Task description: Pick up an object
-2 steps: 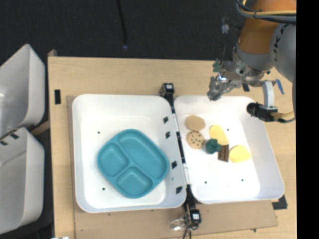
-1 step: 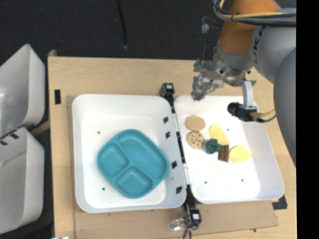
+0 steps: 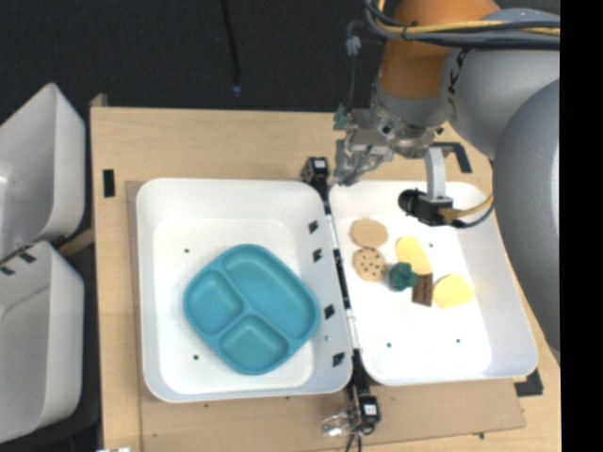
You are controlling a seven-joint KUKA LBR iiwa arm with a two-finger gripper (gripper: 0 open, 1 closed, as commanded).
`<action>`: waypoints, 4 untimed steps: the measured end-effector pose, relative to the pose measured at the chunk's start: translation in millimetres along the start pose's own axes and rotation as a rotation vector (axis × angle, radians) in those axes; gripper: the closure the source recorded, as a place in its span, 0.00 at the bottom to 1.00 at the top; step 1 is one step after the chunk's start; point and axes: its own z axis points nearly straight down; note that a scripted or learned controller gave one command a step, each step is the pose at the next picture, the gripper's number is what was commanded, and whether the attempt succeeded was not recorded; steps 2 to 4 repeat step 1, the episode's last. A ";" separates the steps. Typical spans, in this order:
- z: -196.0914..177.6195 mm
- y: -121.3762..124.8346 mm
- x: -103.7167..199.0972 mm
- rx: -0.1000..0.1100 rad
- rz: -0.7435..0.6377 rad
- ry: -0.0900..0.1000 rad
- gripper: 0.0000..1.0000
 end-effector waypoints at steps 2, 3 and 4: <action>13.2 6.9 55.7 0.000 0.001 -0.001 1.00; 13.2 6.9 55.7 0.000 0.001 -0.001 1.00; 13.2 6.9 55.7 0.000 0.001 -0.001 1.00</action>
